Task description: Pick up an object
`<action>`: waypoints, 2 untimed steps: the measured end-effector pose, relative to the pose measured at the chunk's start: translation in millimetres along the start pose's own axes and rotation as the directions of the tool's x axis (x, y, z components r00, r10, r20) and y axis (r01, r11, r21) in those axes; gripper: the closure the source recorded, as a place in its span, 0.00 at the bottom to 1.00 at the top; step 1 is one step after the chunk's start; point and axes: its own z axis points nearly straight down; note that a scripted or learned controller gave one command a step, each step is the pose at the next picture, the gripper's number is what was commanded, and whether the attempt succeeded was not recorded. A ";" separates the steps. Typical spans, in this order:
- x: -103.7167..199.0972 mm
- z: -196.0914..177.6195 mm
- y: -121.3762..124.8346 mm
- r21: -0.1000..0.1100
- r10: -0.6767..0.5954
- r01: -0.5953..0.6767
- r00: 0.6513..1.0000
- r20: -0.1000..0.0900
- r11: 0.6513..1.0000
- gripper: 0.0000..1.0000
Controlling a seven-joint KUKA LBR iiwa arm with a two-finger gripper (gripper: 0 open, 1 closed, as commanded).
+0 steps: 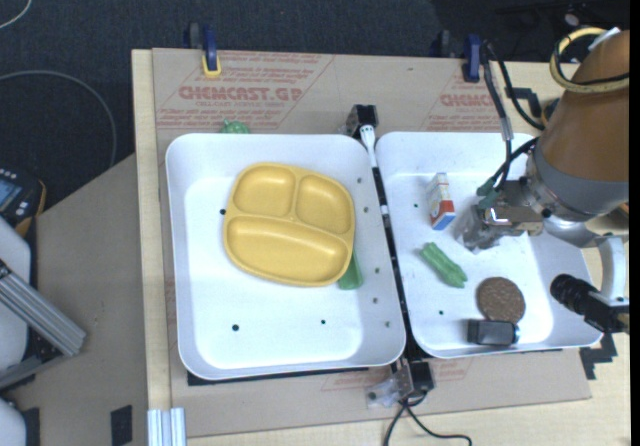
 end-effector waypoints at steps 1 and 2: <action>76.0 6.9 27.3 -0.011 0.001 -0.001 1.000 0.003 1.000 1.00; 101.6 -114.2 -2.5 -0.023 0.004 -0.004 1.000 0.002 1.000 1.00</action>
